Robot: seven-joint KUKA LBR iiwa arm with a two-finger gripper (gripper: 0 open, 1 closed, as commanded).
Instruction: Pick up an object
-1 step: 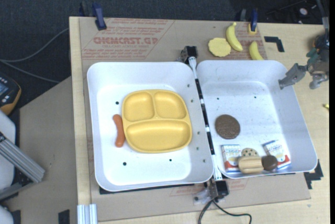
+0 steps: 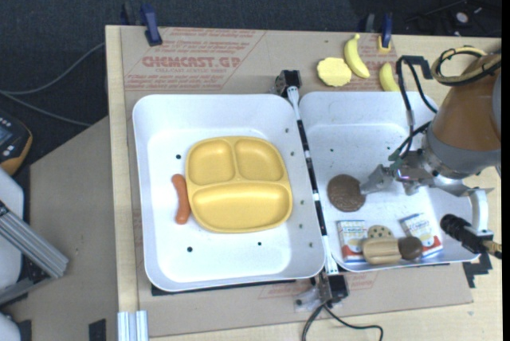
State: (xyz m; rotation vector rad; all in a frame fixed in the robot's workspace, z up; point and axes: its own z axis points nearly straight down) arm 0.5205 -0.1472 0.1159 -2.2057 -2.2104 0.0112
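Note:
In the right bin (image 2: 358, 120) a round brown patty (image 2: 345, 192) lies flat near the left wall. My gripper (image 2: 371, 183) reaches in from the right, low over the bin floor, and its tip sits just at the patty's right edge. I cannot make out whether it touches the patty. Along the bin's front edge lie two small printed packets (image 2: 352, 234) (image 2: 419, 226), a chip cookie (image 2: 378, 233), a tan bread roll (image 2: 382, 251) and a dark brown lump (image 2: 410, 247).
The left bin (image 2: 159, 132) holds a yellow divided plate (image 2: 237, 184) with an orange sausage (image 2: 182, 198) beside it. On the bench behind the right bin lie two bananas (image 2: 357, 56) (image 2: 388, 77) and a yellow wavy disc (image 2: 334, 72). The arm's body (image 2: 466, 128) covers the bin's right side.

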